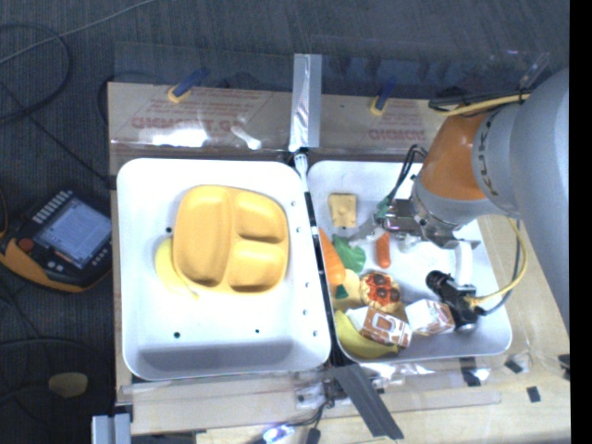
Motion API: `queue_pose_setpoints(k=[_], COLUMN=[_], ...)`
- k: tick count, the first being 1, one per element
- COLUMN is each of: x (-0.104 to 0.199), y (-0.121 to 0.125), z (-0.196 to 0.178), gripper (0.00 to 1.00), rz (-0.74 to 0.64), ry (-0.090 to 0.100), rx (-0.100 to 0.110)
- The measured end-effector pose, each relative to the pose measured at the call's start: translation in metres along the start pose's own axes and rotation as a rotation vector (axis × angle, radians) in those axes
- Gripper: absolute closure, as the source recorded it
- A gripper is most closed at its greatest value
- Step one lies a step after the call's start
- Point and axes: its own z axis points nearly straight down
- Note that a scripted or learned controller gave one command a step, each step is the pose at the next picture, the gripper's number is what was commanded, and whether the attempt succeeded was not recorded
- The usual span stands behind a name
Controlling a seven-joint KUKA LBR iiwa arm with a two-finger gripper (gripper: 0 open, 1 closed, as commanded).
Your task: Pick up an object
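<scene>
My gripper (392,215) hangs low over the back middle of the right bin (498,333), on the grey arm with the orange band (455,162). A pale yellow cheese wedge (343,210) lies just to its left. A small orange-red stick (384,249) lies just in front of it. A green piece (350,252), an orange carrot (332,259) and a pizza slice (380,288) lie nearer the front. A banana (354,338), a wrapped snack (386,326) and a white packet (431,316) lie along the front wall. Nothing shows held in the gripper.
The left bin (148,359) holds a yellow divided tray (229,238), face down near its middle. A metal divider strip (306,100) stands between the bins at the back. A handheld control unit (67,237) lies on the floor to the left of the bench.
</scene>
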Motion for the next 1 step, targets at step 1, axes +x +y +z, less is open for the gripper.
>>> queue_pose_setpoints(k=[1], x=[-0.0259], y=[-0.0814], z=[-0.0014], gripper=[0.0], rz=[0.11], ry=[0.0], rx=[0.0])
